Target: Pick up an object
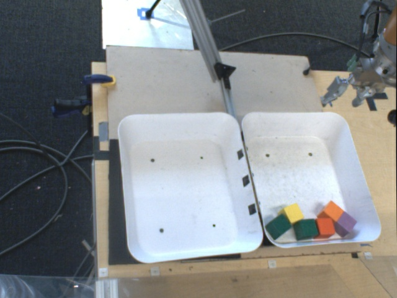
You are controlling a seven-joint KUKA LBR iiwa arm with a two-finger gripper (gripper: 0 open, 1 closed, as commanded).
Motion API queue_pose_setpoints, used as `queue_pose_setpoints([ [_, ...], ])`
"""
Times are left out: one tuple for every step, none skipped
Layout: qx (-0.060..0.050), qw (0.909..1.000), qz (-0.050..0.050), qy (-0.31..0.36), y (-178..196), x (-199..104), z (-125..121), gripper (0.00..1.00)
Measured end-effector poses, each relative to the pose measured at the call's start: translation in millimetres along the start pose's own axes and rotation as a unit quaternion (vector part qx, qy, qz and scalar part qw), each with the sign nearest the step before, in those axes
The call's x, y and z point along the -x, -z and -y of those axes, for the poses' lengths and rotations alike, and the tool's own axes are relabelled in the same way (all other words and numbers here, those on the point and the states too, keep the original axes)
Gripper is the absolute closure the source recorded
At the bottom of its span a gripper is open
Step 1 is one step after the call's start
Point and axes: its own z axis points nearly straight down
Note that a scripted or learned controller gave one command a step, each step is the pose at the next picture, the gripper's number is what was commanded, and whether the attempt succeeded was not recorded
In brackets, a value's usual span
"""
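Observation:
Several small blocks lie huddled in the near corner of the right bin (298, 166): a yellow block (293, 213), a dark green block (278, 226), a green block (305, 229), a red block (325, 226), an orange block (334, 210) and a purple block (345, 223). My gripper (352, 97) hangs beyond the far right corner of that bin, well away from the blocks. Its fingers are spread open with nothing between them.
The left bin (180, 185) sits beside the right one, with black clips along their shared edge. A slanted metal pole (201, 30) runs down to the back of the bins. A blue and yellow clamp (98, 79) grips the bench's left edge. Cables lie on the floor at left.

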Motion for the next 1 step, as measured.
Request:
queue_pose_setpoints([
  [0.003, 1.0, 0.001, 0.002, 12.2, 0.1, -1.1, 1.0],
])
